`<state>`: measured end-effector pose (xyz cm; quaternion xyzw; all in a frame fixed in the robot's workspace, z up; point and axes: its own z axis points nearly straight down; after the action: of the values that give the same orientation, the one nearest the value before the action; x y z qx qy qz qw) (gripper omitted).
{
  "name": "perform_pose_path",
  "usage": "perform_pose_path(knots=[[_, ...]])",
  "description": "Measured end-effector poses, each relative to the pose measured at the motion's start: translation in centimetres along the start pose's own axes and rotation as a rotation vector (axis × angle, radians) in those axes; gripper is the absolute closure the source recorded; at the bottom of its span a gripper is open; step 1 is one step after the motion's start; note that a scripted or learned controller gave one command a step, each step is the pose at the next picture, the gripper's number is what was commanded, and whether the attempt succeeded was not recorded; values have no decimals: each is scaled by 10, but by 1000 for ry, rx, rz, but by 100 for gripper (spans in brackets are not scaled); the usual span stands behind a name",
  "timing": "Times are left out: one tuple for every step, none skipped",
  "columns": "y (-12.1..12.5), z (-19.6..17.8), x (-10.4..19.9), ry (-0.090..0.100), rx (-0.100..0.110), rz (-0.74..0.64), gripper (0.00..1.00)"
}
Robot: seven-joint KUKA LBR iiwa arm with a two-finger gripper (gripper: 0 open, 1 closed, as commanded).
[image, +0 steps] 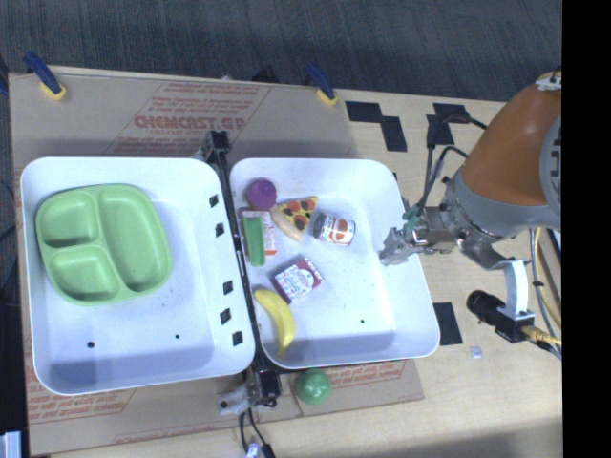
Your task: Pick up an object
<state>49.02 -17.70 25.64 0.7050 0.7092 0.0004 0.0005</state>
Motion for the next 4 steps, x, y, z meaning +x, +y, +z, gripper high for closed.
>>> perform_pose_path(knots=[[-15,32,-34,0,5,0,100],[49,8,-34,0,1,1,100],[-14,24,-34,0,5,0,100],[48,29,9,0,4,-2,100]])
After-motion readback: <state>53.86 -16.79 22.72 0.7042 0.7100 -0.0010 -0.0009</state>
